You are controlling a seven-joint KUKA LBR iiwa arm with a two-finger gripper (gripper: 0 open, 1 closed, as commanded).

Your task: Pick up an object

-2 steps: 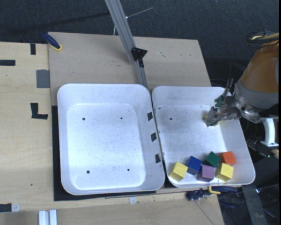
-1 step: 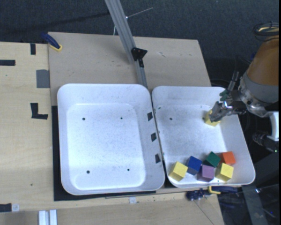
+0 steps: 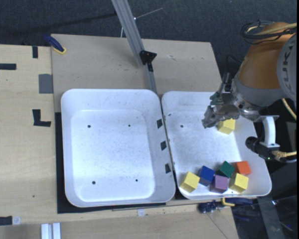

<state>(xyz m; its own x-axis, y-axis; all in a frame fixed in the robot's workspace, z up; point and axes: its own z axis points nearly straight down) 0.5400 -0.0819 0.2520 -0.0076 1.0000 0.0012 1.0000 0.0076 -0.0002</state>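
My gripper [image 3: 213, 117] hangs low over the upper part of the right bin [image 3: 187, 133]. A yellow cube [image 3: 227, 126] lies just to its right, close against it; whether it is gripped is unclear. Along the bin's front edge sits a cluster of cubes: a yellow one [image 3: 190, 181], a blue one [image 3: 206, 174], a purple one [image 3: 221, 182], a green one [image 3: 226, 169], an orange one [image 3: 243, 168] and another yellow one [image 3: 240, 182].
The left bin [image 3: 109, 143] stands beside the right one, sharing a raised middle rim [image 3: 163, 133]. A grey metal pole [image 3: 132, 26] slants down to the bins' back edge. The arm's orange and grey body [image 3: 266, 68] looms over the right bin's far corner.
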